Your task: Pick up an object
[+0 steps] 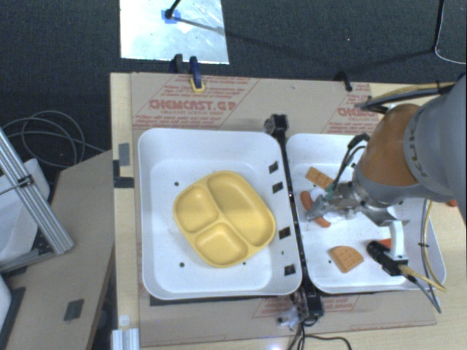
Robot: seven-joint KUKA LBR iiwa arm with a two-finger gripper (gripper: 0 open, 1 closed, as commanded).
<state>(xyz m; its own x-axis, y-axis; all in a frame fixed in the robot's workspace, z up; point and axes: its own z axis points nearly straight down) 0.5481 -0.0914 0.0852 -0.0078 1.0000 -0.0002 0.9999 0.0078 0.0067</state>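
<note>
The two-finger gripper (321, 204) hangs low in the right white bin (416, 279), its tips over small reddish-orange pieces (315, 211); whether the gripper is spread or pinching anything cannot be told. An orange rectangular cracker-like piece (318, 176) lies just behind it, a tan toast-shaped piece (345, 258) nearer the front wall. The yellow three-compartment plastic tray (223, 216) sits in the left white bin (157, 195).
</note>
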